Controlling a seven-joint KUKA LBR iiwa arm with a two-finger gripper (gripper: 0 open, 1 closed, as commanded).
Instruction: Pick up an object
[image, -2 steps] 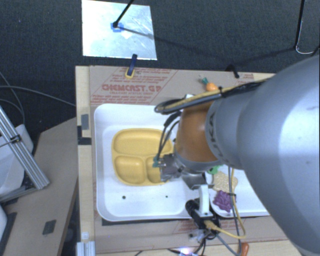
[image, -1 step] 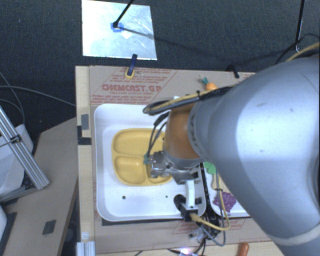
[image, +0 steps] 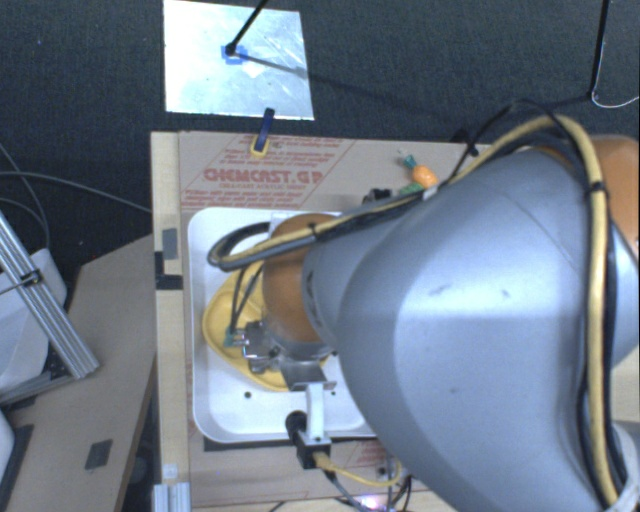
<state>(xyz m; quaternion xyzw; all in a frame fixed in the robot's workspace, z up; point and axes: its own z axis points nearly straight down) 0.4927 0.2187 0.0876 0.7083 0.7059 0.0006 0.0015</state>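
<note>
Camera view is taken up largely by the grey arm (image: 480, 330), which reaches in from the right and is lowered into the left white bin (image: 215, 415) at the centre-left of the frame. The gripper (image: 270, 350) is judged to be buried low in that bin, beneath the orange band (image: 285, 285); whether it is released or clenched cannot be told, since its end is masked by the wrist.

A yellow object (image: 222, 325) is seen at the left side of the bin, just beside or touching the wrist assembly. It appears as a curved, rounded rim, perhaps a bowl or disc; most of it is covered by the arm. What is exposed runs roughly from upper right to lower left along the bin's left wall, but a true long axis and facing cannot be settled from so small a part.

For the step in hand, a grasp attempt on this yellow piece is judged likely. A square descent onto its rim would be called for, with closure across the thin edge and not the broad face, and a slow vertical lift so that the cables (image: 235, 245) looped above are not snagged on the bin wall.
</note>
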